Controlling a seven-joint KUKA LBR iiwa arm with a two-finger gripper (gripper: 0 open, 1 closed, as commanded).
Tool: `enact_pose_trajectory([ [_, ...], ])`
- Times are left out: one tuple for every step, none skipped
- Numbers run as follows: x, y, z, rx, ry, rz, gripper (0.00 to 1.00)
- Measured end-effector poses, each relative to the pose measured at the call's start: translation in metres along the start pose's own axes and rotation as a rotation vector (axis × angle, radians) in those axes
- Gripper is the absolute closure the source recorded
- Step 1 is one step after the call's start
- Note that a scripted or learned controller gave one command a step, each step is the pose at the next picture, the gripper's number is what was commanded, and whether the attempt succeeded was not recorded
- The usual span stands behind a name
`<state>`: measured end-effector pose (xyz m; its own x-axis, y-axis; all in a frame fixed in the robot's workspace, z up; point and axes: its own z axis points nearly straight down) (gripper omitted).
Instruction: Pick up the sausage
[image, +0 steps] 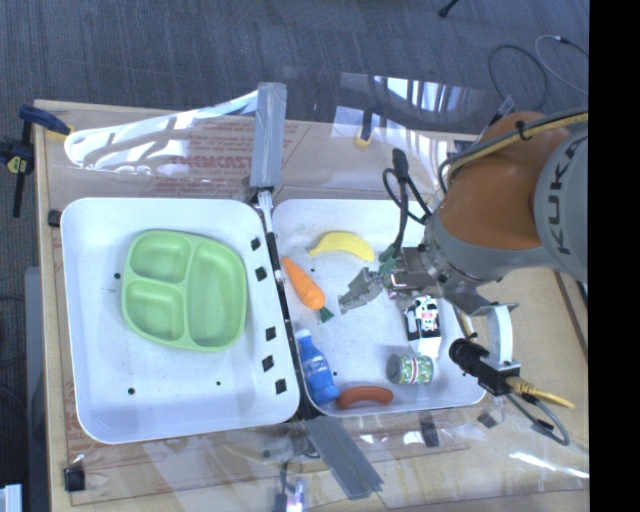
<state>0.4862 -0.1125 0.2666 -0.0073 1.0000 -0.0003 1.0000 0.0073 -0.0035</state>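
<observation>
You see two white bins side by side. The left bin (90, 330) holds a green divided plate (185, 290). In the right bin (375, 215), the sausage (364, 397) lies along the near edge, between a blue bottle (316, 368) and a small can (411, 369). A carrot (304, 284) and banana (341, 244) lie farther back. The gripper (357, 292) hangs over the bin's middle, just beside the carrot, well apart from the sausage, its jaws spread and empty
</observation>
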Motion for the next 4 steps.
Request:
enact_pose_trajectory([
  [0.008, 0.062, -0.068, -0.002, 0.0, -0.054, 0.0],
  [-0.048, 0.003, -0.177, -0.004, -0.002, -0.084, 0.0],
  [-0.089, 0.087, -0.175, -0.001, -0.001, 0.166, 0.0],
  [-0.088, 0.088, -0.186, 0.001, -0.002, 0.157, 1.0],
])
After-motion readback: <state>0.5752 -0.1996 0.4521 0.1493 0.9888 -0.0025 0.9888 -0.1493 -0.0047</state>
